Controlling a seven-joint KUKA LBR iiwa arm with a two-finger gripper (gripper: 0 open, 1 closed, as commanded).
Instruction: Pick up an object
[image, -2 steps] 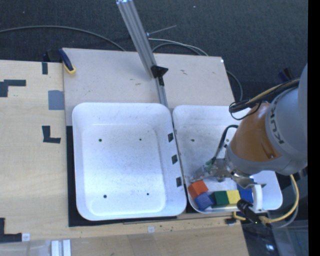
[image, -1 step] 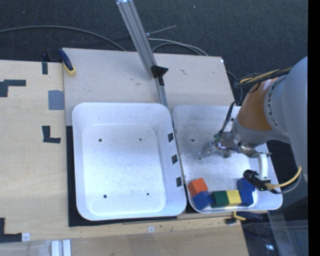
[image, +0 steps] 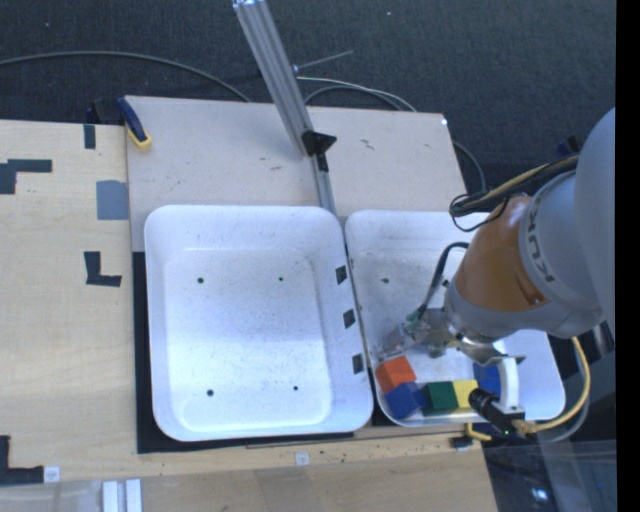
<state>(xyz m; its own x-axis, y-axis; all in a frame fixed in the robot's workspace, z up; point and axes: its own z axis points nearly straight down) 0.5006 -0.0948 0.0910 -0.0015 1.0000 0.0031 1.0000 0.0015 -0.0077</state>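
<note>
The right bin (image: 400, 250) holds several small blocks bunched at its front edge: an orange block (image: 396, 371), a blue block (image: 403, 400), a green block (image: 440, 398), a yellow block (image: 466, 389) and another blue block (image: 488, 378). My gripper (image: 418, 332) reaches down into this bin from the right, just behind and slightly right of the orange block. The bulky grey wrist with its orange band (image: 500, 265) hides most of the gripper body. Nothing visible is held.
The left bin (image: 160, 300) lies beside the right one, sharing a raised middle wall (image: 345, 300). A slanted metal pole (image: 285, 85) rises behind the bins. Cables run along the arm near the right bin's front corner (image: 500, 420).
</note>
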